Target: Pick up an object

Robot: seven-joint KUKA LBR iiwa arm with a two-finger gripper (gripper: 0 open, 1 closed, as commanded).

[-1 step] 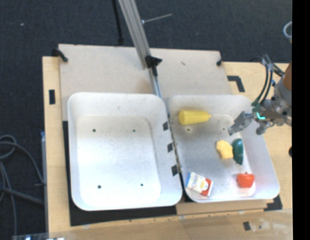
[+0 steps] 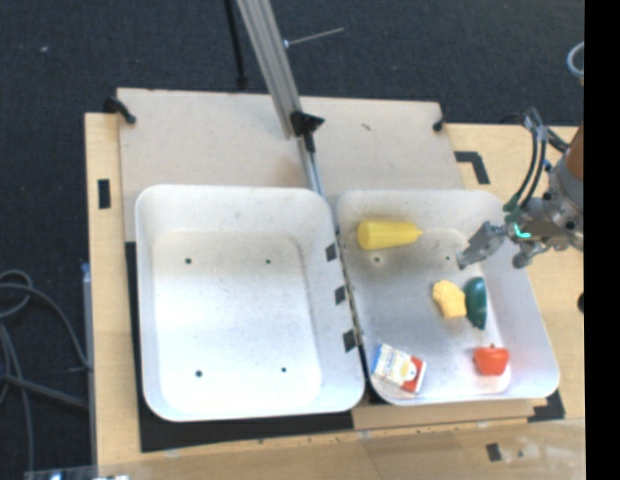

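Observation:
The right bin holds a yellow cone-shaped piece near its far edge. A small yellow lump lies mid-bin with a dark green piece touching its right side. A red-orange object sits near the front right corner, and a small red and white carton lies at the front left. My gripper hangs open over the bin's far right part, above and slightly right of the green piece, with nothing between its fingers.
The left bin sits beside the right one, sharing a middle wall. A slanted aluminium pole rises from the back of the bench. Cables trail on the floor at the left.

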